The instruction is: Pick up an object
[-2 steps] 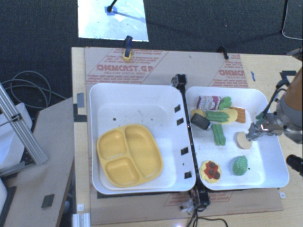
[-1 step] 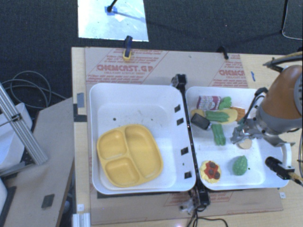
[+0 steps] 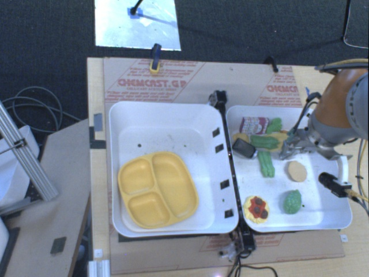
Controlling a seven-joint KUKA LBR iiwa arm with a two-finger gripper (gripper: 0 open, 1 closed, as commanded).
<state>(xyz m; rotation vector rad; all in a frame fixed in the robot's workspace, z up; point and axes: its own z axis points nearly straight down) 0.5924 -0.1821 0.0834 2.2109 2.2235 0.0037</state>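
1. Little pizza (image 3: 256, 208) sits at the front of the right bin (image 3: 334, 218) — a green lump (image 3: 292, 202) beside it.
2. Gripper (image 3: 290, 150) hangs over green veggies (image 3: 265, 154); I cannot tell if it pinches anything.
3. Yellow tray (image 3: 157, 188) — left bin (image 3: 132, 120).

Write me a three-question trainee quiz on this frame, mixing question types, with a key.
1. True or false: the yellow divided tray lies in the right bin.
2. Which item lies nearest the gripper? A) the small pizza B) the round tan cookie C) the tray
3. Fill in: the dark green lumpy item sits in the ___ bin.

Key: 1. False, it lies in the left bin. 2. B. 3. right.
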